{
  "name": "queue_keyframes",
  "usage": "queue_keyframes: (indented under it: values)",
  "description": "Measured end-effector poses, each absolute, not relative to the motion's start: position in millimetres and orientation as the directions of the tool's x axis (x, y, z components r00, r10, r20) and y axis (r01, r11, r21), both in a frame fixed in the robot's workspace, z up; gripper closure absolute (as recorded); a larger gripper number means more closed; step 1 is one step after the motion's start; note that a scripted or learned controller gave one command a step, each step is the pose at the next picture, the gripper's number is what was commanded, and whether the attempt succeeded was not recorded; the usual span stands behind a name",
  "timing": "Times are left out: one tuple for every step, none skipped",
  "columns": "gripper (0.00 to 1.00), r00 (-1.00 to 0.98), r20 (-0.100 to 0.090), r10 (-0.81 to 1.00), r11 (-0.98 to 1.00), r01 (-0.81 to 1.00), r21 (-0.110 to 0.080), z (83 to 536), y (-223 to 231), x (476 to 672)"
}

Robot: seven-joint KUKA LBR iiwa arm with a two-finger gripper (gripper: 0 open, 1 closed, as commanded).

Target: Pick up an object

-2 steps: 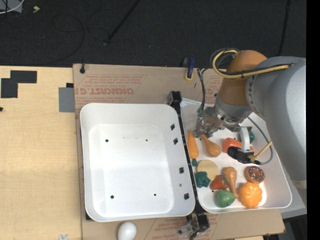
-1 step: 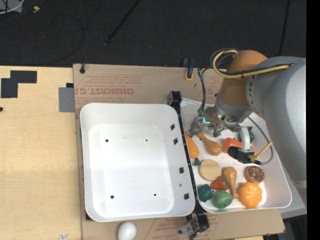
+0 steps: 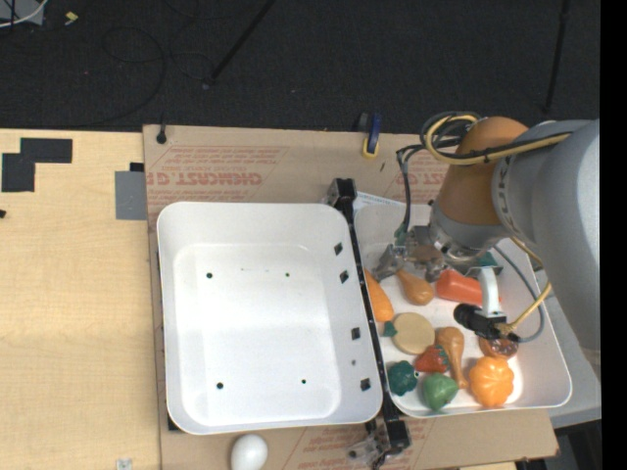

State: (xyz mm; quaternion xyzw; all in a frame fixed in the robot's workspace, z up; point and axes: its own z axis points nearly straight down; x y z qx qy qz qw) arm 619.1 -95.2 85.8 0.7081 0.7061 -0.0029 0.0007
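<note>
The right bin [image 3: 560, 375] holds several toy foods. My gripper [image 3: 406, 260] hangs low over its upper left part. Just below it lies a small orange-brown piece [image 3: 415, 287], with a red-orange piece [image 3: 458, 285] to the right. I see nothing held in the gripper. Further down lie a tan round disc [image 3: 412, 333], an orange carrot-like piece [image 3: 452, 345], a small red piece [image 3: 429, 360], a dark teal piece [image 3: 401, 376], a green pepper [image 3: 438, 391] and an orange pumpkin [image 3: 492, 380]. Another orange piece [image 3: 380, 302] rests against the bin's left wall.
The left bin [image 3: 163, 262] stands beside the right one, their walls meeting under a black divider strip [image 3: 355, 292]. A white ball [image 3: 250, 451] lies on the bench in front of the left bin. The grey arm [image 3: 549, 213] fills the space over the right bin's right side.
</note>
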Motion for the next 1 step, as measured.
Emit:
queue_keyframes:
  values:
    - [0.0,0.006,-0.01,1.0,-0.006,1.0,0.003,87.7,-92.0,571.2]
